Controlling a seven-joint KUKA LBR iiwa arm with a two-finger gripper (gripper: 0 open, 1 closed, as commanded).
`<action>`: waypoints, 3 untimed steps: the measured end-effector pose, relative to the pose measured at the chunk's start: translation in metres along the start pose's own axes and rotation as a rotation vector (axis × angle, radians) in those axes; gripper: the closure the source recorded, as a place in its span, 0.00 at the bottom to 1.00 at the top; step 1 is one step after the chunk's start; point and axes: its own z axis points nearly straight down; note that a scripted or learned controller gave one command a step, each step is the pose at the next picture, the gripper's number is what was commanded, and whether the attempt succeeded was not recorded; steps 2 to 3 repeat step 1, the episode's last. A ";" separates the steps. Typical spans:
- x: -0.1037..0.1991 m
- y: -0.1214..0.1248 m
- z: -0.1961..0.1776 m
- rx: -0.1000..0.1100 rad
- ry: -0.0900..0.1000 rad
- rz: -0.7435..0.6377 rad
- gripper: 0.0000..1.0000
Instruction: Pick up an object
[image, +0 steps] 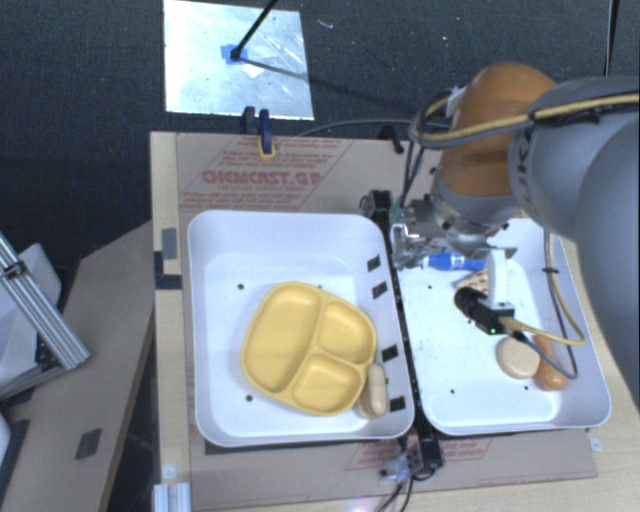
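The gripper (408, 243) hangs just left of a blue-capped object (452, 262) — finger state unclear.

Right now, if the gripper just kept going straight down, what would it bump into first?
Probably the blue thing in the right bin, near the wall between the bins. The gripper hangs about over it, but one slanted view leaves depth unsure.

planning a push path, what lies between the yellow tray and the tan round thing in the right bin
In the camera view, between the yellow tray and the tan round thing: a beige oblong piece, the bins' dividing rims, then bare white floor.
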 end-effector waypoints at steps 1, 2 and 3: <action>0.054 0.010 -0.014 -0.003 0.000 0.000 1.00; 0.054 0.010 -0.014 -0.003 0.000 0.000 1.00; 0.054 0.010 -0.014 -0.003 0.000 0.000 1.00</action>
